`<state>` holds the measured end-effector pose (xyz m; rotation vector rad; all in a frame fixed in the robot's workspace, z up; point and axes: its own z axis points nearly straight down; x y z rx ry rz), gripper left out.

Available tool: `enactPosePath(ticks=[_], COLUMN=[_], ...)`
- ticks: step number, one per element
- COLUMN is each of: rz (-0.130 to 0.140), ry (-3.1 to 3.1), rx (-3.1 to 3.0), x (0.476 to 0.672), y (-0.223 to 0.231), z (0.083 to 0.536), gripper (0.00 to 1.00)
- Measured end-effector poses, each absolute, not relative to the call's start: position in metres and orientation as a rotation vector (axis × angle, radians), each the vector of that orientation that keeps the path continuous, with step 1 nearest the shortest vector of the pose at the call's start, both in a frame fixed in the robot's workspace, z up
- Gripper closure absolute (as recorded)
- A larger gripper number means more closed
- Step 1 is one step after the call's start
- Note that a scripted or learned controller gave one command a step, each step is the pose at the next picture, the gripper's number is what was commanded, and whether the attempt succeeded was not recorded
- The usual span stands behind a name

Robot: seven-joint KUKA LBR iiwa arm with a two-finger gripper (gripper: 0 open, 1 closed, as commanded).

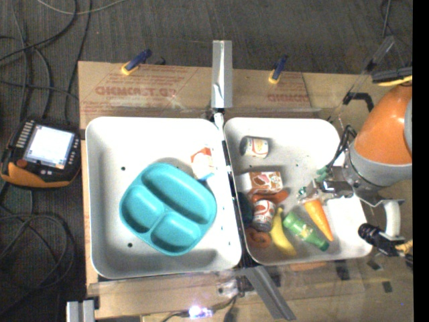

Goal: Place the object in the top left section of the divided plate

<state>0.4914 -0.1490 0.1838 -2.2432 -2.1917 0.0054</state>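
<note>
A teal divided plate (168,208) sits in the white left bin (107,146), while the white right bin (295,134) holds an orange carrot (320,219), a green bottle (305,231) and a yellow banana (282,237).

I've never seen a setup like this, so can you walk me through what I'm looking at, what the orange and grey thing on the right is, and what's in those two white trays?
One camera looks down at a slant on a bench. The orange and grey thing is a robot arm reaching in from the right; its claw hangs over the right bin, and nothing is visibly held. That bin holds toy food: a carrot, a green bottle, a banana and small cans. The left bin holds a teal divided plate.
</note>
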Motion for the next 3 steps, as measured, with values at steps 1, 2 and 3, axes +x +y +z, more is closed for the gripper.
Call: enactPosePath(ticks=[1, 2, 3], rz=[0.008, 0.006, 0.009], ry=[-2.489, -2.381, -2.119], rx=[-1.912, -2.042, -2.312], x=[0.534, 0.531, 0.489], y=[-0.084, -0.023, -0.075], z=[0.227, 0.207, 0.207], gripper=[1.00, 1.00, 1.00])
